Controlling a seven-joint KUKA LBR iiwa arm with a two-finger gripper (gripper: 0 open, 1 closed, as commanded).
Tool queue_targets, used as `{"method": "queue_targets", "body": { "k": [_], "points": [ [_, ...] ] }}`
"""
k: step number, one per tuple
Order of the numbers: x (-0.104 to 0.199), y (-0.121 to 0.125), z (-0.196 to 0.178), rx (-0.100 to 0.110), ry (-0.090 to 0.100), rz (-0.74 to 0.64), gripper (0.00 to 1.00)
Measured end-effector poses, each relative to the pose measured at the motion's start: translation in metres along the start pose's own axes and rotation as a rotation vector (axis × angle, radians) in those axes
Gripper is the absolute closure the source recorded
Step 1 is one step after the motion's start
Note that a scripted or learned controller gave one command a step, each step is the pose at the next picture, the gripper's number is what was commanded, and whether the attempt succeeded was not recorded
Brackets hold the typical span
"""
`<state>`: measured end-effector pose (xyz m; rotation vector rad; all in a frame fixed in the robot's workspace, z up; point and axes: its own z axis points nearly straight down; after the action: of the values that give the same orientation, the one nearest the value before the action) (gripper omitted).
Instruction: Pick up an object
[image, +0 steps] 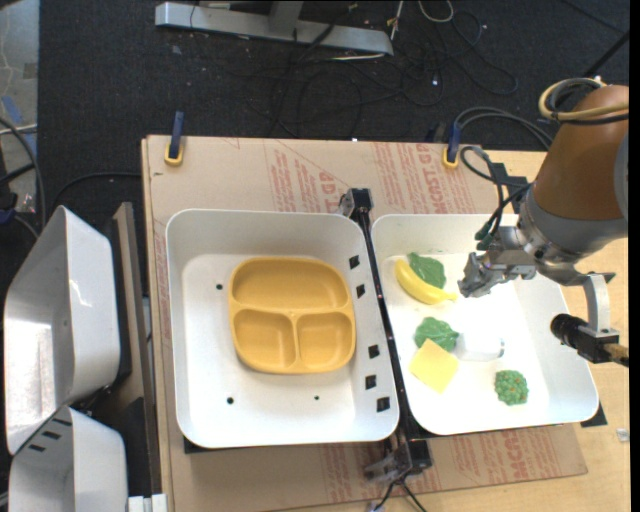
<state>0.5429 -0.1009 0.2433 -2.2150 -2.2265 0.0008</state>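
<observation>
You can't tell how the grey two-finger gripper (470, 280) stands; it's too small and dark. At three o'clock the grey arm with its orange band (590, 150) is cut off by the edge.

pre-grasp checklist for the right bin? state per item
1. Gripper over right bin: ok.
2. Nearest target, banana with a green piece on it, in view: ok.
3. Target free of neighbours: not ok, the two touch.
4. Finger opening: cannot tell.
5. Anything held: cannot tell.
6. Alternatives: yellow block touches a green piece; green piece lies alone: ok.
</observation>
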Motion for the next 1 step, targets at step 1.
{"method": "queue_targets", "body": {
  "k": [1],
  "points": [
    [0.0594, -0.0037, 0.0095, 0.0, 0.0, -0.001, 1.0]
  ]
}}
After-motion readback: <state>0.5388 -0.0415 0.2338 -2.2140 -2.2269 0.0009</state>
